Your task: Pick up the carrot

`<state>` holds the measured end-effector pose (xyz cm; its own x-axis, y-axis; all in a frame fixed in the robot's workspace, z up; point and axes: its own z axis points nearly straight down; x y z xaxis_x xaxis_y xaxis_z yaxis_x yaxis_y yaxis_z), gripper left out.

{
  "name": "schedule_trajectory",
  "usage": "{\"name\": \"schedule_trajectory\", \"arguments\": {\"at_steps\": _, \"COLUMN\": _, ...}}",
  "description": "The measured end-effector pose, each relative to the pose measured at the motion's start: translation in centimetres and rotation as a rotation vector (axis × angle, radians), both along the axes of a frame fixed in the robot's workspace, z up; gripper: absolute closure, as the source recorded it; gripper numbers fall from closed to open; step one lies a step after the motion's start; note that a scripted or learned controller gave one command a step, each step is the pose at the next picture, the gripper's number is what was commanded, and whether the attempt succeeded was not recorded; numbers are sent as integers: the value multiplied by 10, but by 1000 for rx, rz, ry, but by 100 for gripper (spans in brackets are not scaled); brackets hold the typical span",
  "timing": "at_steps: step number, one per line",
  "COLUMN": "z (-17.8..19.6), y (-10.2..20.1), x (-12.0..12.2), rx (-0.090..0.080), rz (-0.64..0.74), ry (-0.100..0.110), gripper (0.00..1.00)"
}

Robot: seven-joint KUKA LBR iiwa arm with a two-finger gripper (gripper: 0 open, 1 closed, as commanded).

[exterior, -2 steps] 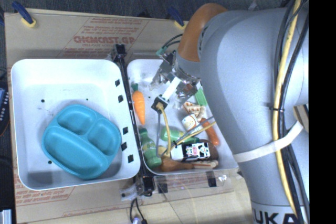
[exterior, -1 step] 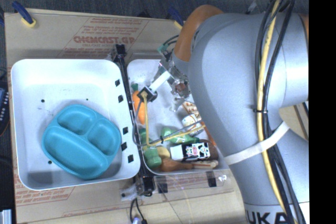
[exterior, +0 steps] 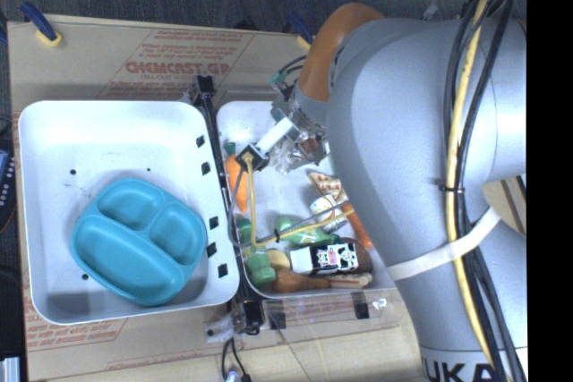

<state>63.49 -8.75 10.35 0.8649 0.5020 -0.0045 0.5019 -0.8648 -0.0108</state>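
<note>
my gripper (exterior: 300, 146) is hovering near the right bin's (exterior: 255, 116) top edge. carrot (exterior: 237, 179) is lying by its left wall. can't tell if the gripper's apart or together.

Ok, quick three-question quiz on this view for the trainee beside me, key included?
1. True or false: the blue divided plate lies in the left bin.
2. Where in the right bin is the carrot? A) along the wall next to the left bin; B) on the blue plate; C) outside both bins.
3. Fill in: the arm reaches over the ____ bin.
Key: 1 true; 2 A; 3 right.
</note>
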Motion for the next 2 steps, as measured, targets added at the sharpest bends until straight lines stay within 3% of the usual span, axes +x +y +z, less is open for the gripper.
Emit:
{"name": "schedule_trajectory", "arguments": {"at_steps": 1, "z": 93, "y": 83, "x": -64, "rx": 3, "rz": 3, "ry": -8, "gripper": 100}}
{"name": "schedule_trajectory", "arguments": {"at_steps": 2, "z": 114, "y": 122, "x": -85, "rx": -10, "rz": -286, "ry": 1, "gripper": 100}}
